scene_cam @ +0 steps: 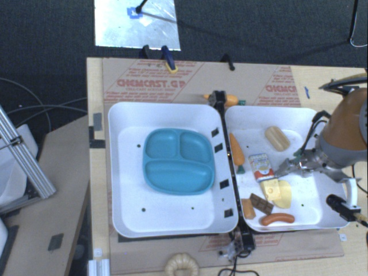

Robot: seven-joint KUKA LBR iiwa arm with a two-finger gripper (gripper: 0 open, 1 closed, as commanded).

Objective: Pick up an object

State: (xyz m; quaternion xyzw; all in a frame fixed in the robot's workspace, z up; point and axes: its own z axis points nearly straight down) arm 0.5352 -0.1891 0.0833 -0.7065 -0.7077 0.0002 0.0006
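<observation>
The right bin [299, 122] holds several toy foods. A tan bread roll [277, 138] lies at the back and an orange carrot [236, 148] runs along the left wall. A red and white packet [260, 165] sits mid-bin, with a yellow cheese wedge [280, 194] in front of it. Near the front wall lie a brown chocolate piece [260, 203], a small orange piece [248, 209] and a red sausage [278, 218]. My gripper [283, 167] reaches in from the right, low over the bin, its tip just right of the packet and just above the cheese.
The left bin [123, 154] holds a blue divided plate [178, 161]. A black hinge strip [224, 165] separates the bins. A cream ring [183, 264] lies on the bench in front. The arm's body [345, 137] covers the right bin's right side.
</observation>
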